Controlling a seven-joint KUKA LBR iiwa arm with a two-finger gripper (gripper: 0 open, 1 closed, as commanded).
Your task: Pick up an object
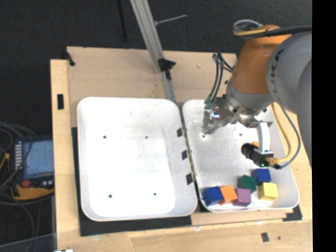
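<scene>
My gripper (210, 124) hangs over the upper left part of the right bin (220, 159), above bare white floor. No object shows at its tip. Several small blocks lie along the bin's near edge, well below the gripper: a blue block (212, 195), an orange block (229, 192), a purple block (244, 196), a green block (247, 182), a yellow block (268, 191) and a smaller blue block (263, 175). The grey arm with its orange band (257, 67) covers the bin's far right corner.
The left bin (131, 156) lies beside the right one, with a dark divider strip (186, 151) between them. A slanted metal pole (149, 30) rises behind the bins. A black fitting with cables (254, 152) hangs from the arm over the right bin.
</scene>
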